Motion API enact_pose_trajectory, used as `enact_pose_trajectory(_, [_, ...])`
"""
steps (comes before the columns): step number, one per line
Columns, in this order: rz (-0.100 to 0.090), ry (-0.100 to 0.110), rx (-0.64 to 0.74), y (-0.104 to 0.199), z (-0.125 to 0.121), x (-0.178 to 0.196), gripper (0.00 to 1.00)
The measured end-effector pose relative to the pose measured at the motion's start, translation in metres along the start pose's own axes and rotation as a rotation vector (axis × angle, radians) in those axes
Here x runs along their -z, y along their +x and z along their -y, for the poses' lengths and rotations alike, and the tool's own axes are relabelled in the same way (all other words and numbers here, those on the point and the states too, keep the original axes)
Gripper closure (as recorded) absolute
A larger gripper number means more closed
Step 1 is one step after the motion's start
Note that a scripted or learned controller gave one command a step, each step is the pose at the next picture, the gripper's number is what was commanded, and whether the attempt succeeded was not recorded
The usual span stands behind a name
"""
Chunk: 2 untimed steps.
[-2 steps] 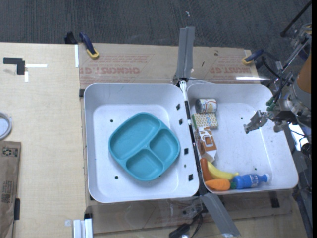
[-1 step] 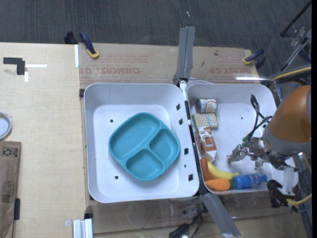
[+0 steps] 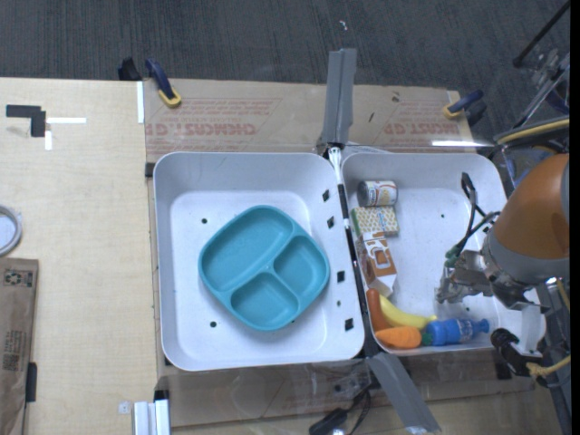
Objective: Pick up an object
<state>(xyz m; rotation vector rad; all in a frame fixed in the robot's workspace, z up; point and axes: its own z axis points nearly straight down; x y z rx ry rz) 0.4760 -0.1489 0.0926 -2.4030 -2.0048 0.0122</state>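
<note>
**Pincer low over right bin, objects crowded at near-left corner**

Arm (image 3: pixel 535 220) in from the right, grey with orange band, bent down over the right bin (image 3: pixel 426 175). Pincer (image 3: pixel 460 281) low above the bin floor, toward the bin's right wall, in its near half. Finger spread: cannot tell; tips blurred against cabling and white floor. Nothing seen between the fingers.

Objects in right bin, ranged along the left wall and near edge:
- small can (image 3: pixel 377 193) on its side, toward the far-left corner
- patterned box (image 3: pixel 375 221) just beside it, on the near side
- orange-and-white packet (image 3: pixel 379 265) further along the left wall
- banana (image 3: pixel 401 314) near the near-left corner, touching or overlapping the packet's end
- orange carrot-like piece (image 3: pixel 398 337) at the near edge, just beside the banana
- blue bottle (image 3: pixel 455 332) lying along the near edge, closest thing to the pincer, apart from it

Left bin (image 3: pixel 181 270): teal divided plate (image 3: pixel 264 267) with three compartments, roughly centred, tilted relative to the bin walls.

Desk (image 3: pixel 72 198): tape roll (image 3: pixel 7 232) at the left edge; brown paper bag (image 3: pixel 16 329) near the near-left corner. Clamps (image 3: pixel 161 82) at the far edge behind the bins.
</note>
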Motion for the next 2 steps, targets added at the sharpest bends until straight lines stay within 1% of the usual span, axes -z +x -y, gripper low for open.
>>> enact_pose_trajectory(1, [0.0,0.0,0.0,0.0,0.0,0.0,0.0])
enact_pose_trajectory(2, [0.0,-0.006,-0.064,0.043,0.007,-0.005,0.0])
